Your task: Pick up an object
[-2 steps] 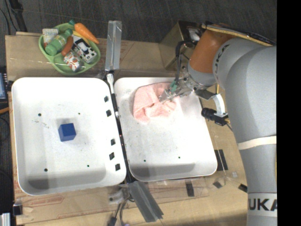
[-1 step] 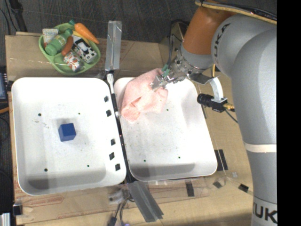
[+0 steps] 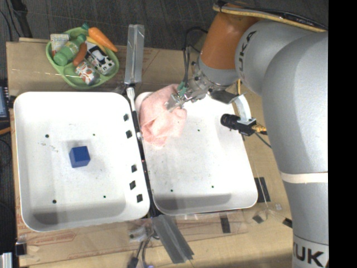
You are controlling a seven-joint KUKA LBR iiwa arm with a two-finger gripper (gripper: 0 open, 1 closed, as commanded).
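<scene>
Gripper (image 3: 179, 97) looks clamped on the pink cloth (image 3: 160, 119) near the right bin's (image 3: 223, 188) back-left corner, but only pinching an edge imo, could slip out.

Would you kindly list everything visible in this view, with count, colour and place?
cloth: one, pink, crumpled at the far-left corner of the right bin, lifted at its right edge
cube: one, blue, left of centre in the left bin
bins: two, white, side by side on the bench
bowl: one, green, beyond the left bin, holding toy food including an orange carrot
bench: one, brown, under the bins
arm: one, grey with an orange band, reaching in from the right
gripper: one, metal, fingers pinching the cloth's edge
</scene>
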